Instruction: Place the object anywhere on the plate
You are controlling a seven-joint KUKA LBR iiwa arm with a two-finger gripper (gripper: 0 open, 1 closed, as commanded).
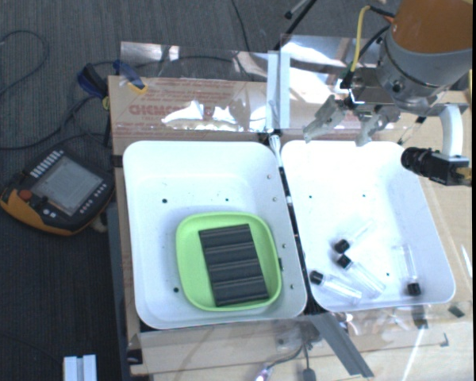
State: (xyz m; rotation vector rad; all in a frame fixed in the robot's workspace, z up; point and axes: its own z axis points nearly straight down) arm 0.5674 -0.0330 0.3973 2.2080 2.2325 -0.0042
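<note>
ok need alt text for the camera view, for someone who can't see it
A green plate carrying a dark ridged block sits in the left white bin, while clear black-capped tubes lie scattered in the right white bin. The gripper, fingers spread with nothing between them, hangs above the right bin's far edge.

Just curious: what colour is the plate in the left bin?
Light green plate, seen in the camera view.
</note>
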